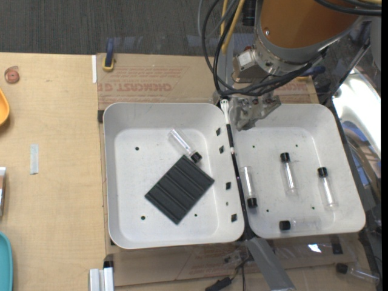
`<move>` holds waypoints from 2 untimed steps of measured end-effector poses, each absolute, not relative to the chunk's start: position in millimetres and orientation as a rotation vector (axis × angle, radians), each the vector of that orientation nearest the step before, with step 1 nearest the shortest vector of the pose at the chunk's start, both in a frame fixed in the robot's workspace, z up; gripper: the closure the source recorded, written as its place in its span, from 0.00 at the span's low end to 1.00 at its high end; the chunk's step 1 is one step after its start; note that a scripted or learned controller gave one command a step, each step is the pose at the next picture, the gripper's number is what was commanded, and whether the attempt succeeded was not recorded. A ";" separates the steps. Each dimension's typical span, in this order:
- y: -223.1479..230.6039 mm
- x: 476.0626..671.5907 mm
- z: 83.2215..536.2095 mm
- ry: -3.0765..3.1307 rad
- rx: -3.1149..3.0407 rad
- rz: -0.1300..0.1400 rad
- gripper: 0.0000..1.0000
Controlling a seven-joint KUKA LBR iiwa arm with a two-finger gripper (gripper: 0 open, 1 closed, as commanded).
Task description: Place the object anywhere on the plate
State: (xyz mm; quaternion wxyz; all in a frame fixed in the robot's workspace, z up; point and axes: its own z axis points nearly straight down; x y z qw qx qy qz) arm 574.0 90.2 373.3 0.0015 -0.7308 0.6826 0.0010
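The gripper (251,115) hangs over the far left corner of the right bin (339,223), close to the seam where the two bins meet. Whether it is open or closed cannot be told from this slanted view; its lower end is a dark, cluttered shape under the orange band of the arm (303,14), and nothing can be seen held in it.

Outward from there, the right bin carries several clear tubes with black caps: one (248,188) lying along the left wall just below the gripper, one (287,173) near the middle, one (326,188) toward the right wall, and one (290,225) at the near edge. They lie flat and apart from each other, which likely leaves each free to be picked alone.

In the left bin (112,180) a dark ribbed plate (180,190) lies flat and turned at an angle, near the middle. A further tube (183,146) lies just beyond the plate's far corner, its black cap at or touching that corner; most of the tube sits on the white floor, not on the plate. If that tube is the object meant, the task looks not yet done

The bins rest on cardboard over a wooden surface (48,132)
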 end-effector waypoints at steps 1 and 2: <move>113.0 577.0 435.9 1.605 -2.696 0.004 1.00; 207.9 621.9 440.3 1.256 -2.875 0.006 1.00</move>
